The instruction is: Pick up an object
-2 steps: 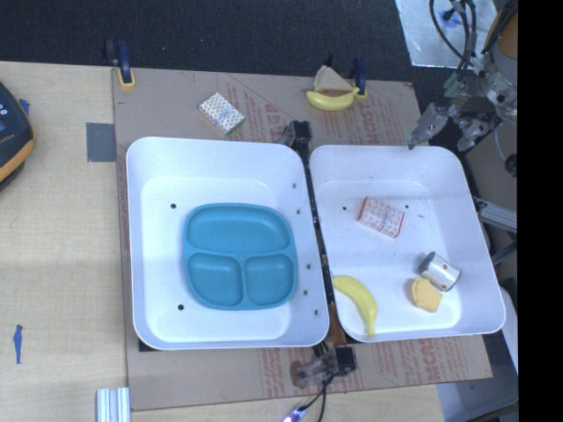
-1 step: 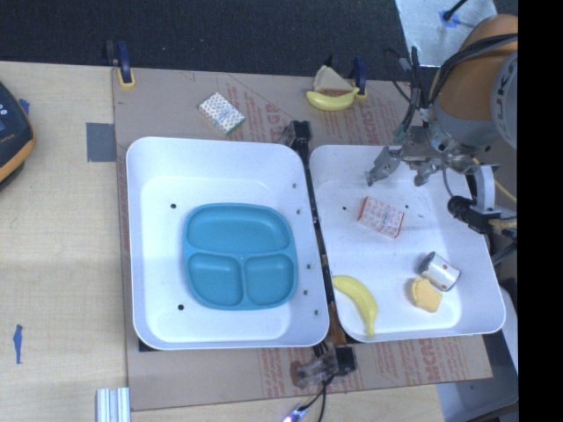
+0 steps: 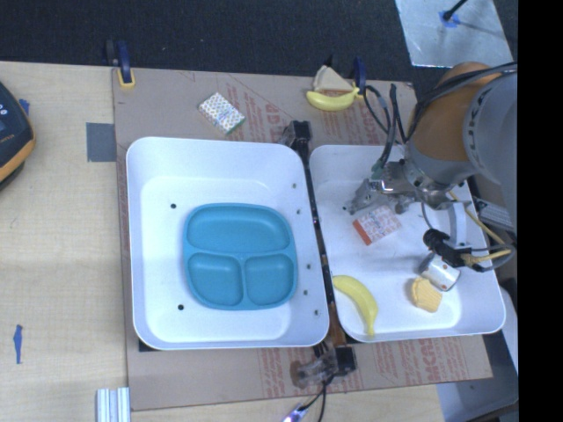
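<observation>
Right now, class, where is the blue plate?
In the camera view the blue plate lies in the middle of the left bin; its nearest neighbour is the banana in the right bin, across the rims.

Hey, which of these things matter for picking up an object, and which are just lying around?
Likely in play, in the right bin with the gripper: red-and-white packet, banana, yellow block.
Lying about: blue tray in the left bin; outside the bins, second banana, patterned packet.
</observation>
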You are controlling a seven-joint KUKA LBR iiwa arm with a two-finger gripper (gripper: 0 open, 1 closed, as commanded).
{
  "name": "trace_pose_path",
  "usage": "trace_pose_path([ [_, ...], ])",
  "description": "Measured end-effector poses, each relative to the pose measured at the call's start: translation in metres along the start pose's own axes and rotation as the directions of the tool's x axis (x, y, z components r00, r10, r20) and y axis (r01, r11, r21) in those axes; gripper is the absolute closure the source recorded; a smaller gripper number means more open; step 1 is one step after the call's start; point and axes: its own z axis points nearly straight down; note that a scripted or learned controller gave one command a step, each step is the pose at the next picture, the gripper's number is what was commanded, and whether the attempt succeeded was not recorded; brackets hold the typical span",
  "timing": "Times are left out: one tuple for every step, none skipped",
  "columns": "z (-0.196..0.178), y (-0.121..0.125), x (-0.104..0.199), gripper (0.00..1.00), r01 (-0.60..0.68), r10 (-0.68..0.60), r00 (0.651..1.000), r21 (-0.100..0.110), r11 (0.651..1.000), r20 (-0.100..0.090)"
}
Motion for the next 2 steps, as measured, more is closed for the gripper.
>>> trace_pose_path([
  [0.000,-0.035,0.022,0.00,-0.001,0.001,1.000,0.000,1.000,0.000],
  [-0.011,-0.035,0.021,1.00,0.002,-0.002,1.000,0.002,1.000,0.001],
])
